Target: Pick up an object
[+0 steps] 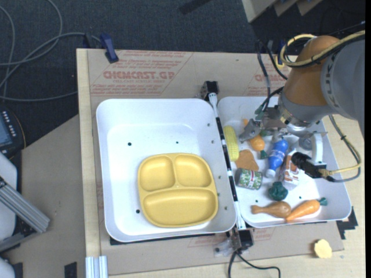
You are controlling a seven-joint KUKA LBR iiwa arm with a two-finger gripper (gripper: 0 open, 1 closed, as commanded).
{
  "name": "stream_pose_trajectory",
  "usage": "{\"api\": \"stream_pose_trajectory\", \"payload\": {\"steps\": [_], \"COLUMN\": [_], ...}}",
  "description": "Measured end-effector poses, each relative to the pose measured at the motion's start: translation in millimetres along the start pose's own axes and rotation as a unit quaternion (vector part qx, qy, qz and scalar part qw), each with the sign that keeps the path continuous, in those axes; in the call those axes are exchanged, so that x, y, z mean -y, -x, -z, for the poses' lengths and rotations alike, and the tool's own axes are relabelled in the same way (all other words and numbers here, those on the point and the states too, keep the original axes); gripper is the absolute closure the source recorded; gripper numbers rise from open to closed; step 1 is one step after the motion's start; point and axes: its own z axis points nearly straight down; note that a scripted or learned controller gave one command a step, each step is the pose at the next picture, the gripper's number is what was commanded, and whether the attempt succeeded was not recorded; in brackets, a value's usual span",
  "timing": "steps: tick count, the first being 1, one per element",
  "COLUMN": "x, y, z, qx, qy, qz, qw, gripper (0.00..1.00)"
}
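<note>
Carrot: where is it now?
The carrot lies in the right bin, near its front edge, touching the drumstick on its left and below the blue bottle.

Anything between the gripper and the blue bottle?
Nothing visible. The gripper hangs right over the right bin, and the bottle lies just below it with other toys crowding its sides, none on top.
</note>
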Motion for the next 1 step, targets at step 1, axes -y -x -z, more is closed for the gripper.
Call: {"api": "stream_pose_trajectory", "payload": {"steps": [1], "x": [-3.9], "y": [9.2], "z": [-34.7], "qx": [0.000], "qy": [-0.002], "qz": [0.000], "qw": [1.0000], "gripper": [0.00]}}
